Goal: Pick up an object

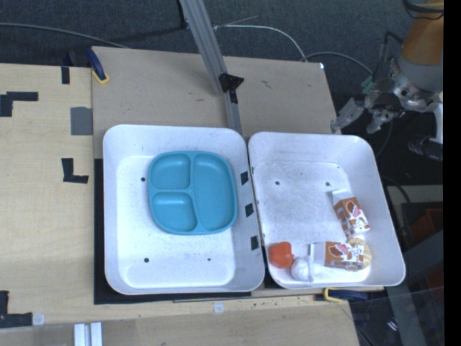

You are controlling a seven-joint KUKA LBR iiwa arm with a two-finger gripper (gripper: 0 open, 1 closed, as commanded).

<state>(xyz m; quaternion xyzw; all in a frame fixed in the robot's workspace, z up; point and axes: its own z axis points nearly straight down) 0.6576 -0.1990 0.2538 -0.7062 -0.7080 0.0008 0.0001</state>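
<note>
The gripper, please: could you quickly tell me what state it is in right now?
Gripper: open, holding nothing, raised outside the right bin near its far right corner.

We find no text, number or brand that we can read. The two packets (pixel 351 216) (pixel 347 254) at the lower right of the frame carry orange, brown and white printing, but it is too small and blurred for us to make out any words.
</note>
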